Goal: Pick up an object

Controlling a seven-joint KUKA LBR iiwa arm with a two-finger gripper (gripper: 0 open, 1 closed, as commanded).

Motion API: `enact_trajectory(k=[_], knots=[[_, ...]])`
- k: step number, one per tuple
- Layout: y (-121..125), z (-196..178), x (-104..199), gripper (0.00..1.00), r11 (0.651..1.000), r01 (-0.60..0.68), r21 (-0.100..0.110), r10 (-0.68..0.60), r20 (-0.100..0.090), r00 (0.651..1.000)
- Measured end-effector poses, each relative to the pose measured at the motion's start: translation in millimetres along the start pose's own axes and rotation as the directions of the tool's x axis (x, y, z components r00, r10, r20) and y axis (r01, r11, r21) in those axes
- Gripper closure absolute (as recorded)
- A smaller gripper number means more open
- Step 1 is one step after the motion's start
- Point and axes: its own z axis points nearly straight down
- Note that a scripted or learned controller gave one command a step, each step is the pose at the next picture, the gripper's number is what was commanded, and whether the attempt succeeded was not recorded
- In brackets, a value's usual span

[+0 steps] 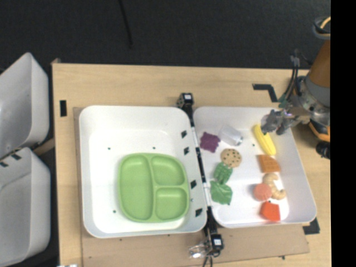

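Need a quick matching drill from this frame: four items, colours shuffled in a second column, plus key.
Column 1:
1. divided plate
2. banana
3. flat piece nearest the bin divider, far end
4. block at the right bin's near corner

Column 2:
A. purple
B. red-orange
C. light green
D. yellow

Pairs: 1-C, 2-D, 3-A, 4-B
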Motion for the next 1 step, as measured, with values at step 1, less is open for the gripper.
enact_trajectory(k=[1], knots=[[29.7, 10.4, 44.3, 1.0, 1.0, 0.001, 0.0, -0.001, -0.001, 1.0]])
